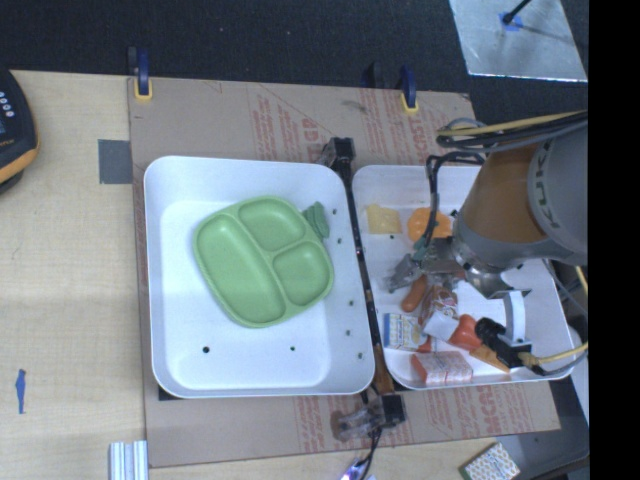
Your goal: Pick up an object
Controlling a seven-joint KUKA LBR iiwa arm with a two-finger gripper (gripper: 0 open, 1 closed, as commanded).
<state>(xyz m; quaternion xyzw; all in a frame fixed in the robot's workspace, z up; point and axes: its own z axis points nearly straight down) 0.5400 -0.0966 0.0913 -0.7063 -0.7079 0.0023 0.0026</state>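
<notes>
My gripper [418, 268] hangs low in the right bin [560, 286], at the left-middle of its pile. Just under it lies a reddish-brown sausage-shaped piece [414, 293]. A yellow block [382, 218] lies at the bin's far left, and an orange ball [424, 224] sits beside it, partly behind the gripper. Toward the front lie a printed packet [402, 330], a red-and-white pack [442, 369] and an orange-red piece [466, 330]. The arm [515, 203] hides the bin's right part.
The left bin [180, 363] holds a green divided plate [263, 260] with a small dark-green object [317, 219] at its far right rim. A black divider with clamps [358, 268] runs between the bins. Cables [520, 353] loop by the wrist.
</notes>
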